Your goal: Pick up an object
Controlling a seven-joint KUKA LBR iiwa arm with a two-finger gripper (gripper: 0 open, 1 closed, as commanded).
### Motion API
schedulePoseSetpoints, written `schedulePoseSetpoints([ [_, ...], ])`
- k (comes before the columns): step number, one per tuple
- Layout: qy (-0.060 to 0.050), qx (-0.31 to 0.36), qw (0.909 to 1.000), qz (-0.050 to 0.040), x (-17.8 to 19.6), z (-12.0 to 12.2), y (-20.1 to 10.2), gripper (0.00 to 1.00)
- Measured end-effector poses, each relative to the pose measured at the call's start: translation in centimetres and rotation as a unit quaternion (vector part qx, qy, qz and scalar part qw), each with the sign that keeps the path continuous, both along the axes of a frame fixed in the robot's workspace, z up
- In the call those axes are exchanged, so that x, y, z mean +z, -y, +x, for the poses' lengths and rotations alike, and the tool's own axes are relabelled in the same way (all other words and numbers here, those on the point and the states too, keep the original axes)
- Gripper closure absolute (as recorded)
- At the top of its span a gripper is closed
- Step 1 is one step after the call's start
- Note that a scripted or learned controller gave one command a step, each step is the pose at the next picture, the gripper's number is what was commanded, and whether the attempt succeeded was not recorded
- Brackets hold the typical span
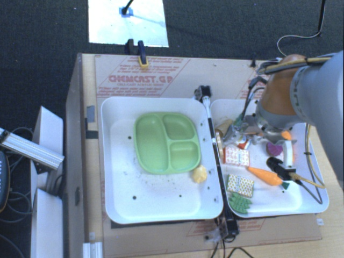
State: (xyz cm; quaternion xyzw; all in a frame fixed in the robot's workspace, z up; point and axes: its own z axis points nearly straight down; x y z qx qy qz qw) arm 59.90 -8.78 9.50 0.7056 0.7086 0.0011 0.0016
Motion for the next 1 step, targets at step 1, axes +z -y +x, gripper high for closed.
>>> schedulePoseSetpoints([
  [1, 0.001, 0.001, 1.0000, 0.0000, 1.07, 0.08, 0.00, 1.00],
])
